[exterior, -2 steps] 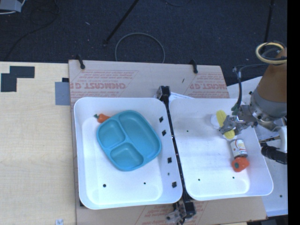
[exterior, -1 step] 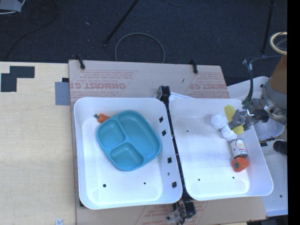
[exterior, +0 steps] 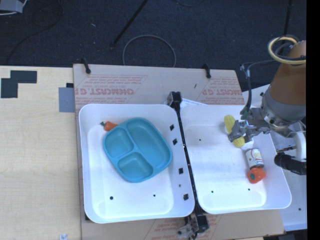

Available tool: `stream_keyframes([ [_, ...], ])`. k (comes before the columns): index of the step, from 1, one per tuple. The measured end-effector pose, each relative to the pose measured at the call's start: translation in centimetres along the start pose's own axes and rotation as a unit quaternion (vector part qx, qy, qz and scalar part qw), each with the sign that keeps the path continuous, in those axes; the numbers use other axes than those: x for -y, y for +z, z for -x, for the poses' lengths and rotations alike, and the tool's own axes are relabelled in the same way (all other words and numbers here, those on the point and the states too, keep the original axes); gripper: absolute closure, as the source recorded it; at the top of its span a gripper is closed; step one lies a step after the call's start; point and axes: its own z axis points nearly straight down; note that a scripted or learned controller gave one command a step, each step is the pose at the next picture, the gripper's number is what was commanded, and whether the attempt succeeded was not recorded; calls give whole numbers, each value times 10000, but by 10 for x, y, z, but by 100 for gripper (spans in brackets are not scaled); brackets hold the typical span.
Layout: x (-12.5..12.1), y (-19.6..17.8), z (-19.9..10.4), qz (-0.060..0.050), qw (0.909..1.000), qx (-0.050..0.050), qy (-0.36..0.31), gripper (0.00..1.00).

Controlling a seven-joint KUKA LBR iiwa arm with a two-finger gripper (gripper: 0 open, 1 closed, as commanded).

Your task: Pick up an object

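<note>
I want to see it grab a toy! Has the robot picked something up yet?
Not yet, as far as the view shows. The gripper is down in the right bin at the yellow toy, which looks to be resting on the bin floor. Whether it is gripped is unclear. Lifting is left. The small bottle and blue plate lie untouched.

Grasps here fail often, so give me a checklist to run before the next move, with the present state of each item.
1. Gripper over the right bin: ok.
2. Yellow object right at the gripper: ok.
3. Yellow object between the fingers: cannot tell.
4. Bottle and red piece lie apart from the gripper: ok.
5. Blue tray and orange piece sit in the left bin, out of the way: ok.
</note>
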Motion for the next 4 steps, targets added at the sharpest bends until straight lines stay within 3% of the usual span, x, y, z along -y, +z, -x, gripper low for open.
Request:
stream_keyframes([
  [1, -2, -6, -52, 3, 10000, 1, -3, 100],
  [3, -18, 20, -149, -14, 10000, 4, 4, 100],
  [4, -11, 13, -195, -2, 10000, 6, -2, 100],
])
